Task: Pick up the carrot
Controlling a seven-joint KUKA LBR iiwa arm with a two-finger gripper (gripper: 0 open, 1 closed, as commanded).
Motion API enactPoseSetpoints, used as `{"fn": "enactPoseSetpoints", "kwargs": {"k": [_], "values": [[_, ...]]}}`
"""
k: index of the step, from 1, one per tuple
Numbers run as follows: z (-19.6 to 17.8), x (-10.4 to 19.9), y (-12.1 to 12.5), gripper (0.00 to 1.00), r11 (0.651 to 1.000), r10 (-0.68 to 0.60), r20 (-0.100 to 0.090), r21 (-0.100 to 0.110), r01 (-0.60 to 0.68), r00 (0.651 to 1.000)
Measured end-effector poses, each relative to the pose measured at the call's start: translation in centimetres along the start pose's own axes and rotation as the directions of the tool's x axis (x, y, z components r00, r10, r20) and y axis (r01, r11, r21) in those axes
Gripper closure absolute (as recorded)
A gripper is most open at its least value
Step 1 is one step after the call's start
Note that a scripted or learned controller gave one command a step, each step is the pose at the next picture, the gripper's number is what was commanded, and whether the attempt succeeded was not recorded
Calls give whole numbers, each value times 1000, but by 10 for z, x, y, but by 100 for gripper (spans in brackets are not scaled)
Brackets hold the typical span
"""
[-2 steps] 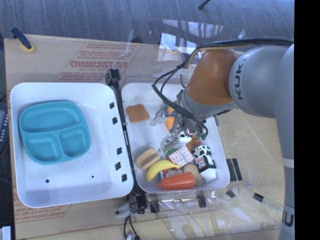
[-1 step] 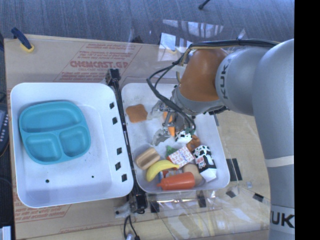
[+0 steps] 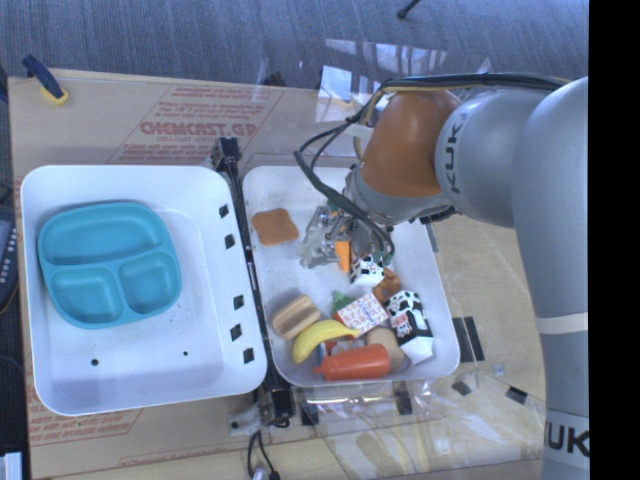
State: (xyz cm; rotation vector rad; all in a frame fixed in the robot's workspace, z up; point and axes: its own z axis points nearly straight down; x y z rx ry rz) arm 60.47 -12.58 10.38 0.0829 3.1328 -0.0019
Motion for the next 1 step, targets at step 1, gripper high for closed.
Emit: {"fn": "enactPoseSetpoints", "kwargs": {"k": [1], "values": [[-43, 28, 5, 100, 941, 339, -6, 1, -339, 941]]}}
